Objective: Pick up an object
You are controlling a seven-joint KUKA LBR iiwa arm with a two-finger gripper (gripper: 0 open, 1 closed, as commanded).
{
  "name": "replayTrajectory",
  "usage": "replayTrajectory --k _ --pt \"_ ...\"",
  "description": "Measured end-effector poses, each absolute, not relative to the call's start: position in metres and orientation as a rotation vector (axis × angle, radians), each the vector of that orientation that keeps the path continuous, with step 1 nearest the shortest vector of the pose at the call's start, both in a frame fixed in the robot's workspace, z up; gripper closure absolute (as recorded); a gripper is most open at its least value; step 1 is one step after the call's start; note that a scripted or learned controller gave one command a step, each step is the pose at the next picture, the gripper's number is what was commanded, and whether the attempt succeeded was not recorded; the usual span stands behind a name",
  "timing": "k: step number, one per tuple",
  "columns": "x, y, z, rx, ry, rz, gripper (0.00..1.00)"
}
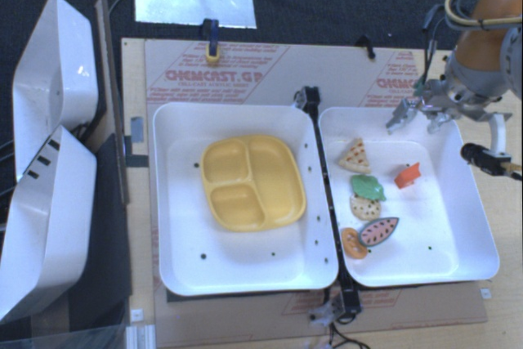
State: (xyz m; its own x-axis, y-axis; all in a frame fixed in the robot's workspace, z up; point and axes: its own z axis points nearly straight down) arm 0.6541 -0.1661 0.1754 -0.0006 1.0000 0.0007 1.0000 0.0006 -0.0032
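The gripper (418,117) hangs over the far edge of the right bin (470,237), its 2 fingers spread apart with nothing between them. In that bin lie a pizza-slice toy (355,155), an orange piece (408,175), a green leaf-shaped piece (368,188), a round cookie (365,208), a watermelon slice (379,231) and an orange ring (354,243). The left bin (176,257) holds a yellow 3-compartment tray (252,181).

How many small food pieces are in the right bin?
6: triangular slice, orange-red piece, green piece, round cookie, watermelon-like slice, orange ring. None looks hidden.
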Motion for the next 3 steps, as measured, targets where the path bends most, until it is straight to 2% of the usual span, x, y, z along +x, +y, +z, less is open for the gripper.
replayTrajectory --k 1,2,3 --pt "0.654 -0.165 0.113 -2.218 -2.220 0.004 0.00" --pt "0.656 -0.165 0.127 -2.222 -2.225 -0.002 1.00" --pt "0.655 -0.166 0.170 -2.223 -2.225 -0.004 1.00"
